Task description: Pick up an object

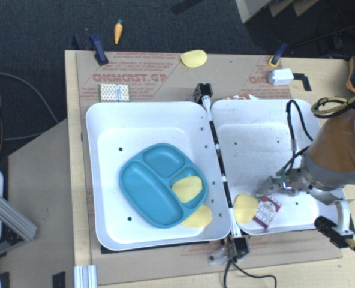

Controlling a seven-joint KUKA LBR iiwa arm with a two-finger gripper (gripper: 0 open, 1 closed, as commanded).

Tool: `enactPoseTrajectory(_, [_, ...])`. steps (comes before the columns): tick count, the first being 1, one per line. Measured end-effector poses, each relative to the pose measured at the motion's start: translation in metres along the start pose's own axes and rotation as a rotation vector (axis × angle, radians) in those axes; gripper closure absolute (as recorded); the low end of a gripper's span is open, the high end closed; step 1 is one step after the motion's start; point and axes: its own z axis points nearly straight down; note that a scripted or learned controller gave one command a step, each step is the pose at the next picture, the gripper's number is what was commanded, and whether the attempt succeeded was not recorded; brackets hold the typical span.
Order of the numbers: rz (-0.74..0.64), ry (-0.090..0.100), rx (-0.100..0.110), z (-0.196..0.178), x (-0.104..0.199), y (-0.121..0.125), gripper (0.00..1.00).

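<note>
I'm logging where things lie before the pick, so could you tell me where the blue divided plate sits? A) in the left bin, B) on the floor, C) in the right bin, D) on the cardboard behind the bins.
A: the blue divided plate lies on the floor of the left bin, with a yellow piece in one of its compartments.

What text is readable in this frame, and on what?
"CHEMCAST GP" in red on the board behind the left bin.
Mirrored red print on the board's right side: not readable.
Packet in the right bin: print too small.
Patterned card: too blurred.
</note>
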Motion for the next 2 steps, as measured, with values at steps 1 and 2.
enactPoseTrajectory(1, [0.000, 0.000, -0.002, -0.0097, 0.0006, 0.0005, 1.00])
enactPoseTrajectory(2, [0.000, 0.000, -0.002, -0.0096, 0.0007, 0.0004, 0.00])
